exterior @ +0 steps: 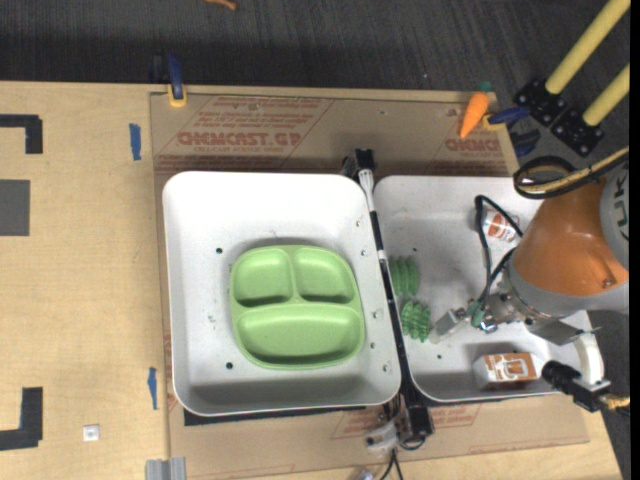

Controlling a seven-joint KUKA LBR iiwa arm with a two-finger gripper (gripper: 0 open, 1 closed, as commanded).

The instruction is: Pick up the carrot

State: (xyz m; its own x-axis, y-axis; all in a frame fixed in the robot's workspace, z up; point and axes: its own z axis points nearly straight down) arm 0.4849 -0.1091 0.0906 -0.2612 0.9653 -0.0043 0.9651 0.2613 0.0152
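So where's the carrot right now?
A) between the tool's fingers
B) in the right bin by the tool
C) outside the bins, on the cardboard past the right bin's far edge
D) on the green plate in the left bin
C: the carrot lies on the cardboard beyond the right bin, clear of the tool.

Pale wooden bench under even light, dark carpet behind it.

The light tan wooden bench top (80, 298) fills the left and lower part of the view, marked with black tape corners (28, 133) and short blue tape strips (135, 141). A flat brown cardboard sheet with red printing (240, 128) lies on it (the lettering reads upside down from here). Beyond the bench's far edge runs a dark grey carpeted floor (330, 28), slightly streaked. Two yellow padded poles in black brackets (590, 53) slant in at the upper right. No hard shadows fall.
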